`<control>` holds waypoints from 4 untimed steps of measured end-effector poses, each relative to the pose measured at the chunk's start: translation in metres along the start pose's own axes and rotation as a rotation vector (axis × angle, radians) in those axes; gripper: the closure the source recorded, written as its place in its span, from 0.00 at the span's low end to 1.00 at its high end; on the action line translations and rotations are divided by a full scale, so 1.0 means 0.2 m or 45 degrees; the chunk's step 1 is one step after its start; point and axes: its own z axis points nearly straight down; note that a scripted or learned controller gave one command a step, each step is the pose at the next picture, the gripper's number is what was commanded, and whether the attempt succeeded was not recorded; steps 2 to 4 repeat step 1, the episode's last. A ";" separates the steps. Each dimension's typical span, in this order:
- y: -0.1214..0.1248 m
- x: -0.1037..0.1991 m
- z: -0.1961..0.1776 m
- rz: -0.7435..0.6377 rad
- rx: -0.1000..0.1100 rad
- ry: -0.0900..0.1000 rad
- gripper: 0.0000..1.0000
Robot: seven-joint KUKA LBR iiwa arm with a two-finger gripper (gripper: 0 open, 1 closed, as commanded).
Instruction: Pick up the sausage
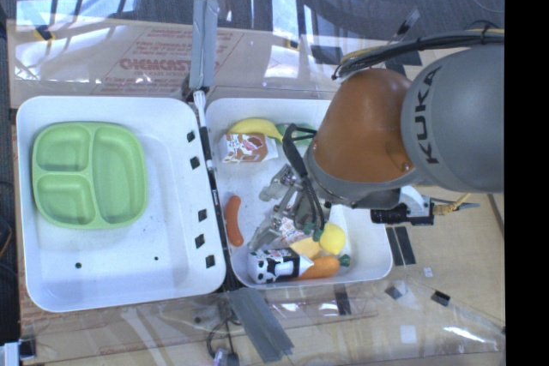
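Near the right bin's (360,111) left wall lay the sausage (232,220), unlifted, while the gripper (276,223) hung just beside it, fingers spread and holding nothing, the grasp undone.

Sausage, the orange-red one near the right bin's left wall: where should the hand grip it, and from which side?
Grip the slim orange-red sausage at its middle, from straight above, judging by its pose: it lies flat and lengthwise beside the white right bin's left wall, so the fingers should close across its narrow width.

The arm (403,129) hid much of the right bin (257,274) and part of the banana (254,129).
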 end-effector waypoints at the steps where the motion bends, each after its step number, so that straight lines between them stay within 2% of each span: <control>1: 0.33 -0.14 0.00 -0.435 -0.002 -0.002 0.00; 4: 0.33 -0.14 0.00 -0.435 -0.002 -0.002 0.00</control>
